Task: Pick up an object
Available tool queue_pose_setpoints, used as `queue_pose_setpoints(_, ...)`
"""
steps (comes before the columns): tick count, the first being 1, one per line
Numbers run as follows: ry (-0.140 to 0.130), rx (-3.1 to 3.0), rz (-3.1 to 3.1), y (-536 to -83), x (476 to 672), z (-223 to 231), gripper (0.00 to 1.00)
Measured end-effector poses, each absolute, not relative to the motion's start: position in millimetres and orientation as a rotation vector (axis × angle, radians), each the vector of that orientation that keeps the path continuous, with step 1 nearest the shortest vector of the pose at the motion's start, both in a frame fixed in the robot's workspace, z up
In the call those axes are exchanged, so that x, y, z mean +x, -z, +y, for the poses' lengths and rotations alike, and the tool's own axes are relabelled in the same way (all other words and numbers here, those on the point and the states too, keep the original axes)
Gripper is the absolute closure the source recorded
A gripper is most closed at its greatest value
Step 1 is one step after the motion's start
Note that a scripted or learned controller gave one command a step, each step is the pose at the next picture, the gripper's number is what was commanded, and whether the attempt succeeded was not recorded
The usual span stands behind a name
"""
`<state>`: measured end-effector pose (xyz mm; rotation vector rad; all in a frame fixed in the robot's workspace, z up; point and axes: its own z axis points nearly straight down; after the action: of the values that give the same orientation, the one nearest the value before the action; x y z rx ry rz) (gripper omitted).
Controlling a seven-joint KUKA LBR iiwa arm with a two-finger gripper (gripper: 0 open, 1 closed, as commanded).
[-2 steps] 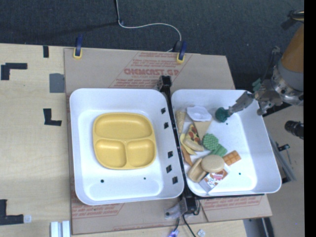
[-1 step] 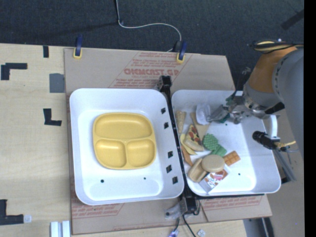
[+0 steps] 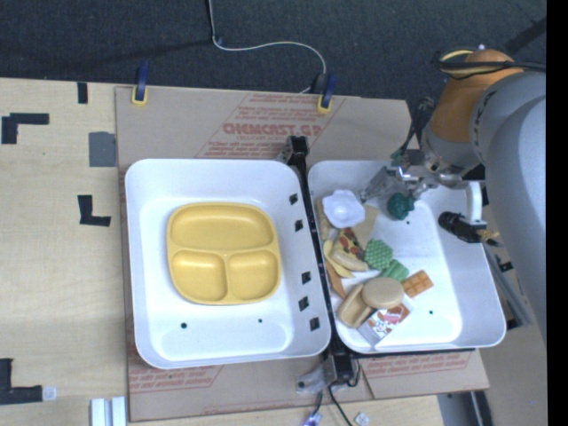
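Two white bins (image 3: 142,264) flank my gripper (image 3: 399,185), poised at the right bin's twelve o'clock, fingers seemingly spread, touching a dark green ball (image 3: 400,206) just below.

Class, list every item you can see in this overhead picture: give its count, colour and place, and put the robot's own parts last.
shallow white bins: two, white, side by side on the bench.
yellow three-compartment plastic tray: one, yellow, middle of the left bin.
pile of small toy food pieces: several, white, yellow, green, orange and tan, left part of the right bin.
dark green round object: one, dark green, upper part of the right bin, below the claw.
spring clamps: two, yellow and blue, on the cardboard's far edge.
white cable: one, white, behind the bench.
grey arm with orange band: one, right side.
claw: one, metal, over the right bin's upper part.
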<state>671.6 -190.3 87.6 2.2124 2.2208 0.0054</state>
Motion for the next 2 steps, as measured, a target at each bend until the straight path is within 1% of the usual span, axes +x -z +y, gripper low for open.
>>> queue_pose_setpoints(1, 0.000, 2.214, 2.223, -96.1, 669.6, -190.5, 1.00)
queue_pose_setpoints(2, 0.001, 2.214, 2.224, -95.8, 669.6, -190.3, 0.00)
